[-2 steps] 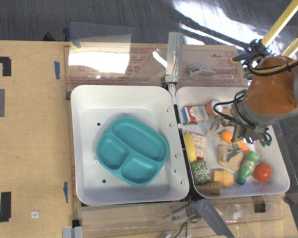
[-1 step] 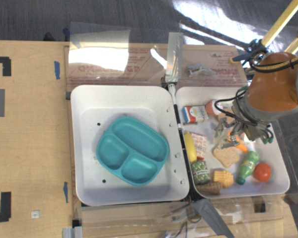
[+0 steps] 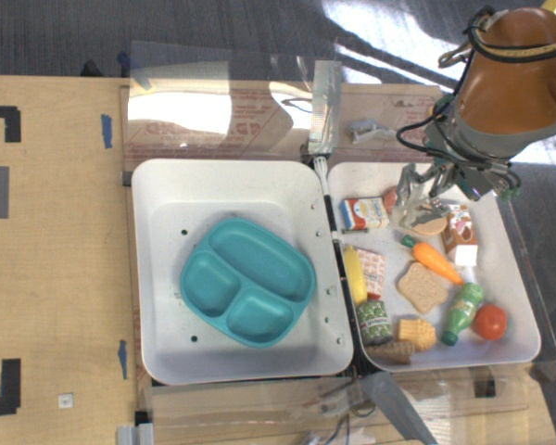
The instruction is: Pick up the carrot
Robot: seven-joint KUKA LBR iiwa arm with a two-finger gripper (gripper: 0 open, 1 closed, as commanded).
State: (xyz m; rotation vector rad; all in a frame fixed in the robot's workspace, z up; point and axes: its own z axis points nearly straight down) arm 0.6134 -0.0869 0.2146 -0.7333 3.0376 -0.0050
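The carrot (image 3: 435, 260) is orange with a green stub at its upper-left end. It lies at a slant in the middle of the right bin (image 3: 524, 290). My gripper (image 3: 423, 195) hangs over the bin's far part, a little above and to the left of the carrot and apart from it. It is open, with nothing between its fingers. A pale toy piece (image 3: 428, 221) lies just under it.
Around the carrot lie a slice of bread (image 3: 423, 288), a green bottle (image 3: 461, 309), a tomato (image 3: 489, 322), a brown block (image 3: 459, 232), a red-and-white carton (image 3: 366, 213) and a yellow corn cob (image 3: 354, 276). The left bin (image 3: 157, 202) holds a teal divided plate (image 3: 248, 281).
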